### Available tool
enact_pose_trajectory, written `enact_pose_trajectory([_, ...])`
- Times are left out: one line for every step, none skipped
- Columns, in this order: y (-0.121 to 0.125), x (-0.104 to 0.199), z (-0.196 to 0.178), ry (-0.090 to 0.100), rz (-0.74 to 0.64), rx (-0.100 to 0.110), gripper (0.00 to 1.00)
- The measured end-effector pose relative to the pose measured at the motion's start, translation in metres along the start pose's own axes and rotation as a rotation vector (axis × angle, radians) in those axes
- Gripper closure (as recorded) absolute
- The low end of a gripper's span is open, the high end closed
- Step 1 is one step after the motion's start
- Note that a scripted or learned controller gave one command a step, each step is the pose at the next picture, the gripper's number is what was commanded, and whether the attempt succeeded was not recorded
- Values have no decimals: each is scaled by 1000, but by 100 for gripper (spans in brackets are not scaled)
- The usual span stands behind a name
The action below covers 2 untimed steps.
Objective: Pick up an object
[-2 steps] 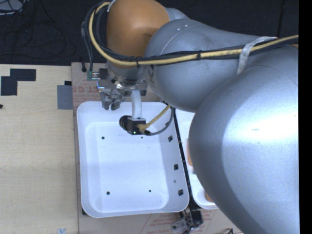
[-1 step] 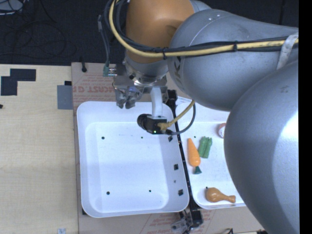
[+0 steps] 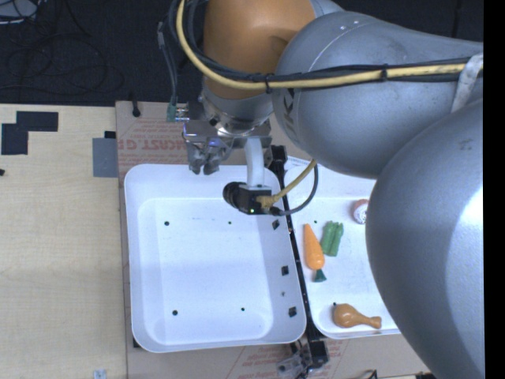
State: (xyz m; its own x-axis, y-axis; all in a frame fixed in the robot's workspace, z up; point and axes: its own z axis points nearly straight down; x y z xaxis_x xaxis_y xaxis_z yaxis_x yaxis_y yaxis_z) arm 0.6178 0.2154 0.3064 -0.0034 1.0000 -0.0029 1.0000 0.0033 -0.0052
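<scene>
My gripper [image 3: 206, 163] hangs over the back rim of the left bin [image 3: 150, 212], near its far edge. Its two dark fingers stand close together and nothing shows between them. The loose objects all lie in the right bin [image 3: 347, 188]: an orange carrot [image 3: 313, 249], a green piece [image 3: 332, 238] beside it, a tan drumstick-shaped toy [image 3: 354, 317] near the front, and a small red-and-white item [image 3: 360, 211] partly hidden by the arm. The gripper is well to the left of all of them.
The big grey arm [image 3: 379, 93] with its orange band [image 3: 252, 22] covers the back and right of the right bin. A black part with a cable [image 3: 246, 197] hangs below the wrist over the divide between the bins. Wooden bench [image 3: 55, 251] lies to the left.
</scene>
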Motion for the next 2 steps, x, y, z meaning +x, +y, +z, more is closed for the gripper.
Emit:
enact_pose_trajectory([25, 28, 69, 0, -2, 3, 100])
enact_pose_trajectory([-20, 28, -2, 5, 0, -5, 100])
